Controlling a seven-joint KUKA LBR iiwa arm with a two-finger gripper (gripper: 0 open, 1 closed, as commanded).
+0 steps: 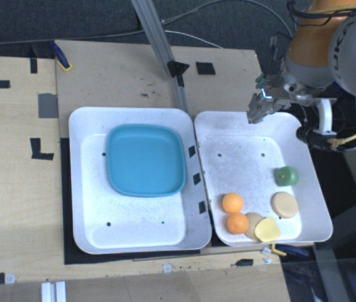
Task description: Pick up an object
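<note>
Camera view: fingers [255, 115] at right bin's far edge, gap unclear, green obj [285, 176] well apart

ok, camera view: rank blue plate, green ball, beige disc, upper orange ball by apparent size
Largest to smallest:
1. blue plate, by far
2. beige disc
3. upper orange ball and green ball: these look about alike, so no ranking between them.
</note>
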